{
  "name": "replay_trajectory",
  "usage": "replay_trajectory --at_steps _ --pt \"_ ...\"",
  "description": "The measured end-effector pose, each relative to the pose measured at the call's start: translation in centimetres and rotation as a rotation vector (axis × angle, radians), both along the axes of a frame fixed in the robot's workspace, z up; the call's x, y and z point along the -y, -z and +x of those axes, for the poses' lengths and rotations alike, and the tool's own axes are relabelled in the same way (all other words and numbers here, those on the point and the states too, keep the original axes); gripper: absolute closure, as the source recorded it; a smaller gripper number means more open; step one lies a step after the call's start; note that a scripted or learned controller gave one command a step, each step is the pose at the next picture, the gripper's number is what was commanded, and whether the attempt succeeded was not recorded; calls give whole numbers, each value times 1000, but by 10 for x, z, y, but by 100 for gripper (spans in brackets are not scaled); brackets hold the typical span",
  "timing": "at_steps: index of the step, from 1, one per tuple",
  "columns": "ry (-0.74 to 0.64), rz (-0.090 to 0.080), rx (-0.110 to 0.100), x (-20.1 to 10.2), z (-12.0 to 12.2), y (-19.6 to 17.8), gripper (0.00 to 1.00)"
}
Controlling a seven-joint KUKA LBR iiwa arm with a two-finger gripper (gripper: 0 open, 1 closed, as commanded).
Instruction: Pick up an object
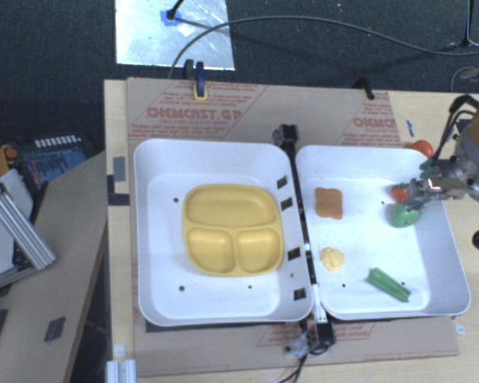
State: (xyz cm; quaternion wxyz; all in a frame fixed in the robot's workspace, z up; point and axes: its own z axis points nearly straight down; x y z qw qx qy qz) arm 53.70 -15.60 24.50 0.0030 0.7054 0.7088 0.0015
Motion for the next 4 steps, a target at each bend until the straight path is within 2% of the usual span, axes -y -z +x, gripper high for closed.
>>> replay_trajectory --at_steps 1,2,3,4 --pt "-4 2 -4 -59 17 9 100" --pt "-4 3 -5 -105 28 20 100" --pt "-5 4 -2 -153 46 11 100" --pt "-4 3 -5 -200 50 21 100"
